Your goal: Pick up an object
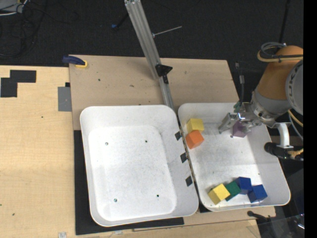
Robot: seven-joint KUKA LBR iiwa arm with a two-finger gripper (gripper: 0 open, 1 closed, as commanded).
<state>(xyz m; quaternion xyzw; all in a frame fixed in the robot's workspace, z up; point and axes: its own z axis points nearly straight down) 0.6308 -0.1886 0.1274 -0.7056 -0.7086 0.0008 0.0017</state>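
Note:
My gripper (238,125) hangs over the back of the right bin (277,172), reaching in from the right. A small purple block (239,129) sits between its fingers, and they are shut on it. A yellow block (195,125) and an orange block (194,139) lie together at the bin's left wall, well left of the gripper. At the bin's front, a yellow block (218,193), a green block (233,189) and two blue blocks (244,183) (257,193) lie in a cluster.
The left bin (94,118) stands beside the right one, joined by black clips (183,157). A slanted metal rail (146,38) rises behind the bins. The arm's orange band (280,78) and cables lie at the right.

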